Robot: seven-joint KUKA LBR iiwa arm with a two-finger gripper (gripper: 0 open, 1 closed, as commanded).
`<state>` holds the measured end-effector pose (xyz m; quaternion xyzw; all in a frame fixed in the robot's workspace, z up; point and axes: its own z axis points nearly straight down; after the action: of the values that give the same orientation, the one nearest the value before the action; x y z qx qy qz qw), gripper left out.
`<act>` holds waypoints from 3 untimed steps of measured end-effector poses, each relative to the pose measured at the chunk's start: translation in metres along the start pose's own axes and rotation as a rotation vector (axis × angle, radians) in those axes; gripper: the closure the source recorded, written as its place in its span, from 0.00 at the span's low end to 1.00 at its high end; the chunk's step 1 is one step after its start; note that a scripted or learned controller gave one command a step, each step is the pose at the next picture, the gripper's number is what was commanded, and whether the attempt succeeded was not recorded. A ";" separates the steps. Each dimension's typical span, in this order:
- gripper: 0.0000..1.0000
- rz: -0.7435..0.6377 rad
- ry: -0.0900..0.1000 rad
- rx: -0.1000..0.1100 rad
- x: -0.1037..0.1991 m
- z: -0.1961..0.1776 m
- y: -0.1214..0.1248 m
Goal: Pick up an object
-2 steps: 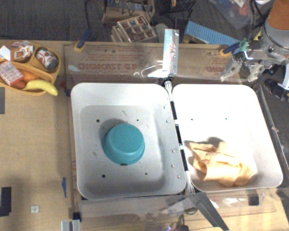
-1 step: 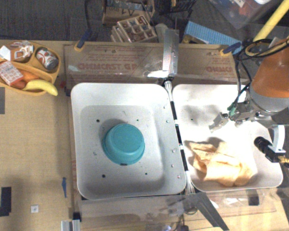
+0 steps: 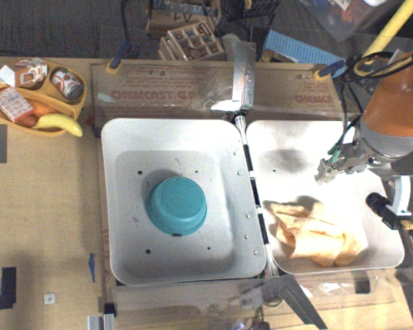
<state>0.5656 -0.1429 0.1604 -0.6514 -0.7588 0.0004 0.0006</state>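
Yellow cloth (image 3: 315,234) below hand (image 3: 328,168)

Left bin (image 3: 117,184) and right bin (image 3: 289,143) side by side at frame centre. Inside the left bin, near its middle, a teal upturned plastic bowl (image 3: 177,205). In the right bin's lower part, a crumpled yellow cloth (image 3: 313,232). Above the cloth, at frame right, the gripper (image 3: 328,168). At upper left, a yellow tray of toy food (image 3: 36,98).
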 end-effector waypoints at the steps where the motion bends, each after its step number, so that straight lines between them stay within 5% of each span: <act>1: 0.00 -0.001 0.000 0.000 0.000 0.000 0.000; 2: 0.00 0.011 -0.001 -0.009 -0.002 0.073 -0.029; 3: 0.00 -0.157 -0.001 -0.002 0.016 0.051 -0.031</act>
<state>0.5329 -0.1318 0.1099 -0.5900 -0.8074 -0.0001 -0.0002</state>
